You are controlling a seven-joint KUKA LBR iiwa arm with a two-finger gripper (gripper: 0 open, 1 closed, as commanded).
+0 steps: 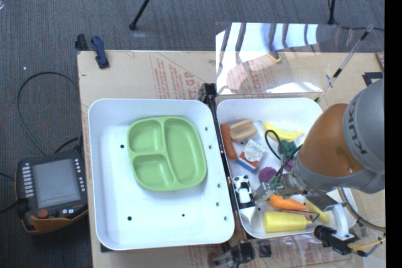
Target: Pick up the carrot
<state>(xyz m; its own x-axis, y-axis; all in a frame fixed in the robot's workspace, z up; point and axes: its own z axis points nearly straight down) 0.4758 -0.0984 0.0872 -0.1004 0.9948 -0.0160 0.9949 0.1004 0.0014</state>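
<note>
Pincer (271, 190) hung just left of the carrot (287, 203) in the right bin (312, 106); its spread or closure could not be told; yellow bottle (286, 221) lay just below the carrot.

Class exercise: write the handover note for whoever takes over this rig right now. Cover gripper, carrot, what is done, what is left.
Gripper: low in the right white bin, beside the carrot; jaw state hidden.
Orange tapered carrot: lying in that bin's near part, just above the yellow bottle.
Done: arm brought over the carrot.
Left: grasp and lift; no hold visible yet.
</note>
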